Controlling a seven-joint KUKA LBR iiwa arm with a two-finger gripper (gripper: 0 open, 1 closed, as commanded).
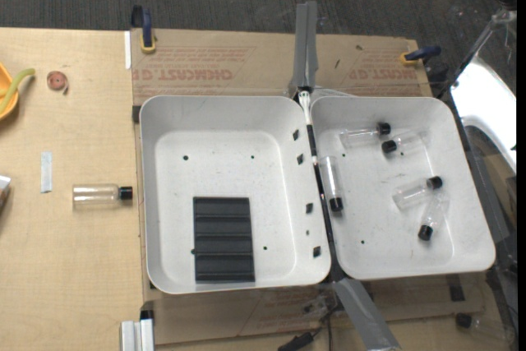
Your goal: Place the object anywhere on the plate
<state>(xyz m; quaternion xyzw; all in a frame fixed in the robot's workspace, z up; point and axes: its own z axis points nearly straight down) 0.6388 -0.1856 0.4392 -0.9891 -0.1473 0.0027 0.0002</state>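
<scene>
Nothing placed yet, as far as I can judge; the dark ribbed plate [222,239] sits bare at lower middle of the frame, inside the left bin [156,177]; candidate objects are five clear vials with black caps in the right bin [468,177]: one against its left wall [332,187], two in its upper part [362,136] [400,145], two at right of centre [417,192] [431,221]; all well apart from the plate. Gripper state: cannot tell. Whole pick and transfer left. One more vial [102,194] lies on the bench at the frame's left.
</scene>
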